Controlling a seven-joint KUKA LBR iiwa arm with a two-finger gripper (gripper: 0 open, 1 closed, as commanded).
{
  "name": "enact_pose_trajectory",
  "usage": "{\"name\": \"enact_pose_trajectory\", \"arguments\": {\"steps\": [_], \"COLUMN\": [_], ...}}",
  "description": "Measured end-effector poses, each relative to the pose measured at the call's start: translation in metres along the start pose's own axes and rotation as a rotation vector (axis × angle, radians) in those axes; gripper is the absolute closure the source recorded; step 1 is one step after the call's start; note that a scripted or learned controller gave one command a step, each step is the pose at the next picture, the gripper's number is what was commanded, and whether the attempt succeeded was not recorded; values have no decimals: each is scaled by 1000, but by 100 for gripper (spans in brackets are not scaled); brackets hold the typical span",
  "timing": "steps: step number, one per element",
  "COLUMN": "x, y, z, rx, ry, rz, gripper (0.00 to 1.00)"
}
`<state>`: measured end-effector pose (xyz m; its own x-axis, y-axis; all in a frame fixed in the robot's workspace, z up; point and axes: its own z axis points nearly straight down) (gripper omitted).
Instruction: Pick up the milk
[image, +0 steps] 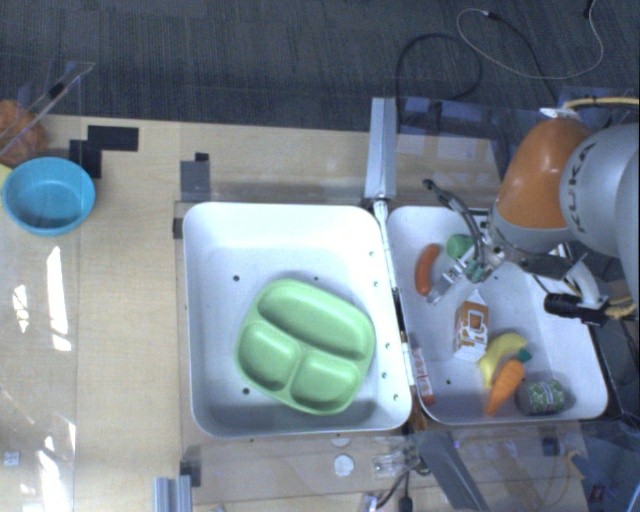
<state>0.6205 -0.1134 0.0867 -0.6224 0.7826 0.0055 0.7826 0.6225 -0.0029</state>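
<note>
Orange-and-white boxy milk carton (472, 329) beside smooth curved banana (501, 354); tool (468, 266) above, grip unclear.

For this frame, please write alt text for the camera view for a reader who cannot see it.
A grey robot arm's gripper hovers in the right bin, above a milk carton lying beside a banana, carrot and sausage. The left bin holds a green tray.

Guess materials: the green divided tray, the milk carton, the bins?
Green tray: likely moulded plastic, smooth with a soft sheen on its rounded compartment edges. Milk carton: looks like printed paperboard or a plastic toy copy; flat faces, brown and white print; too small to settle. Bins: white, matte, probably plastic or painted metal, with rounded corners.
</note>
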Motion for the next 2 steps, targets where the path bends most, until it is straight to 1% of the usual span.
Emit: {"name": "enact_pose_trajectory", "arguments": {"steps": [1, 2], "x": [-2, -2], "y": [2, 3], "z": [-1, -2], "rx": [-8, -9], "ry": [-10, -12], "rz": [-1, -1], "gripper": [0, 0]}}
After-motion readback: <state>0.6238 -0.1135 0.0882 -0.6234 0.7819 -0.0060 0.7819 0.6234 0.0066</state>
